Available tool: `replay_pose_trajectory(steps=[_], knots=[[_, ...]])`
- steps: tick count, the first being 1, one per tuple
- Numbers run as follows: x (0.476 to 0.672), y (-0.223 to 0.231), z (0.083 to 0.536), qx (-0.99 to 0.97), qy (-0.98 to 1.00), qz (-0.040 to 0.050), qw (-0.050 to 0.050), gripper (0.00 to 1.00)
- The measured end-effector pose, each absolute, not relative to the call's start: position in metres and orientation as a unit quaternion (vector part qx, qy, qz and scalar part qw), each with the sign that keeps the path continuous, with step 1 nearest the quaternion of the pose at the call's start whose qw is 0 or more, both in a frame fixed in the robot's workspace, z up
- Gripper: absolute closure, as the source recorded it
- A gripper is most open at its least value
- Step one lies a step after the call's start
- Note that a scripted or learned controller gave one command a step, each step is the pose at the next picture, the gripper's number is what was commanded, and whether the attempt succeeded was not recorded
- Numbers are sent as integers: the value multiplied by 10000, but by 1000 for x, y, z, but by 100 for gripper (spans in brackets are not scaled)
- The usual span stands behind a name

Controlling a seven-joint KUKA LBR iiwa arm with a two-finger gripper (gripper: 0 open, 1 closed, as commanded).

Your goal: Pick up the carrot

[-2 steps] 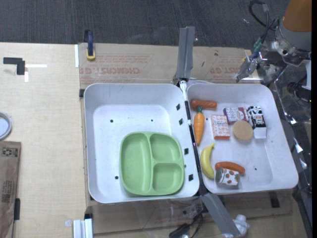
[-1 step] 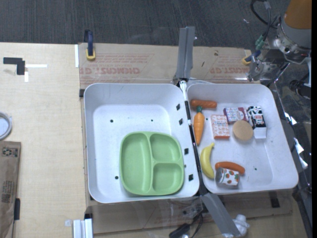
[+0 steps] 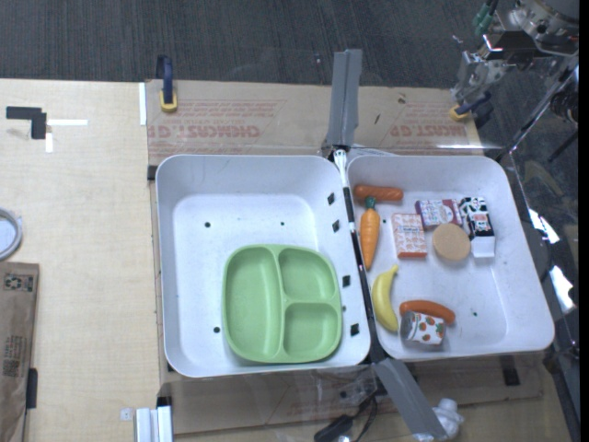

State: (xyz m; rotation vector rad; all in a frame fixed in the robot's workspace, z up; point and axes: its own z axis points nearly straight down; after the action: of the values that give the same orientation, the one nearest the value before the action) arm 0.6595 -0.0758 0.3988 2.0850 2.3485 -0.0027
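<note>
**Crowded wall, awkward pick**

On the bench, the right bin holds the carrot tight against its left wall, a sausage touching its top and a banana just below. The gripper hangs far right; whether it is spread, I cannot tell. Descending there risks clipping the wall or nudging neighbours

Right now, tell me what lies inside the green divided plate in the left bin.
The green divided plastic plate shows three bare compartments with nothing in them. The bin floor under it is covered.
</note>
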Motion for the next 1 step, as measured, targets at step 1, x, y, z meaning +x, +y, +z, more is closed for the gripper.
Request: replay_pose_trajectory(steps=[1], knots=[[622, -87, 226, 6826, 7308, -13, -9, 100]])
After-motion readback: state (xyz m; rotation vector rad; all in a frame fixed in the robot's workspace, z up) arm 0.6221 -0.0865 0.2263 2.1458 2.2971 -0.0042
